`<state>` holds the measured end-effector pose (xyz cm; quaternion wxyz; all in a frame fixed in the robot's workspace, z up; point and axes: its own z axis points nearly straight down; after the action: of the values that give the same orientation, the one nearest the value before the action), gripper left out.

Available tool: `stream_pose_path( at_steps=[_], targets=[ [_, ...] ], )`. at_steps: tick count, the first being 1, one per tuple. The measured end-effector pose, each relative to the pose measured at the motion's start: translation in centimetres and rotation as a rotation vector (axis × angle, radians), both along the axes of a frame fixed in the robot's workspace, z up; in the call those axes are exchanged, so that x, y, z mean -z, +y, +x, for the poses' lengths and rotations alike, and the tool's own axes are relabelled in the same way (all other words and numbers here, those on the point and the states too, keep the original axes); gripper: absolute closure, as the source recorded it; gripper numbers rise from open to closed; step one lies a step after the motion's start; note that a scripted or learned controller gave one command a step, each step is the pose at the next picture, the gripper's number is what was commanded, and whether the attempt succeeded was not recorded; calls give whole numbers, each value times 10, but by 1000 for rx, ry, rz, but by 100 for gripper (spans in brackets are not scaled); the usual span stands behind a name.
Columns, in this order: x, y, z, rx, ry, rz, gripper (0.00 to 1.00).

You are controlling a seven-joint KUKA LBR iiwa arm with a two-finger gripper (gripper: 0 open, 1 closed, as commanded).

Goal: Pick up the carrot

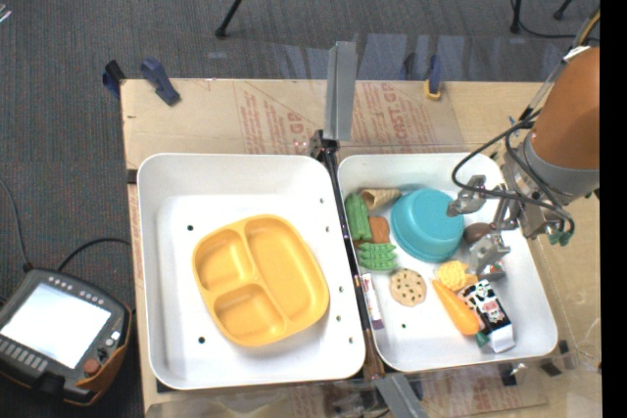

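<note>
The carrot lies in the right bin, the hand poised just above it, its grip unreadable.

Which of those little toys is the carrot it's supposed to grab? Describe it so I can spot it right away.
Look in the right bin, toward its near right corner. The carrot is the long orange piece lying at a slant there, between the round cookie and the milk carton. It is the only slim, tapered orange thing; the yellow corn just above it is stubbier.
</note>
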<state>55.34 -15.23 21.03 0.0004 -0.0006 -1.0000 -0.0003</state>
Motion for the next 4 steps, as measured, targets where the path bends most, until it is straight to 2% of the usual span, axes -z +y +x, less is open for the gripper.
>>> stream_pose_path(
  at_steps=[1,2,3,4],
  targets=[
    [125,8,-22,-271,2,3,0],
    [124,41,-28,-358,1,3,0],
    [110,44,-25,-364,-5,2,100],
    [124,9,-63,-483,2,4,100]
  ],
)
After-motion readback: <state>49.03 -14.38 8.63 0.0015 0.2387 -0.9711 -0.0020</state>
